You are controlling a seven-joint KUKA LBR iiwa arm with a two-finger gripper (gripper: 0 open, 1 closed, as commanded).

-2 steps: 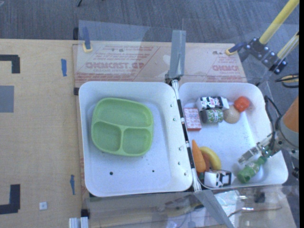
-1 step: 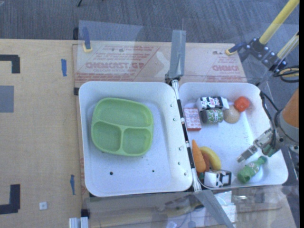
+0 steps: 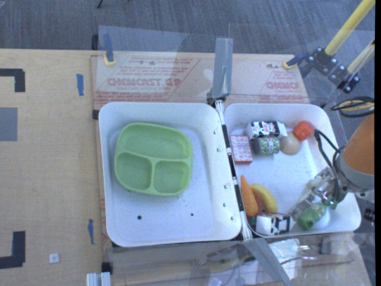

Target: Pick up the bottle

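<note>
My end effector [image 3: 323, 190] sits low at the frame's lower right, over the clear plastic bottle with a green cap [image 3: 308, 213] in the right white bin [image 3: 333, 130]; whether it grips, I cannot tell. The left white bin [image 3: 119, 219] holds a green divided plate [image 3: 153, 158].

We take this for a robotics lab, a plywood bench [image 3: 47, 159] marked with black tape corners, two white bins [image 3: 119, 219] bolted side by side, clear acrylic sheets, a tripod's legs on grey carpet.
</note>
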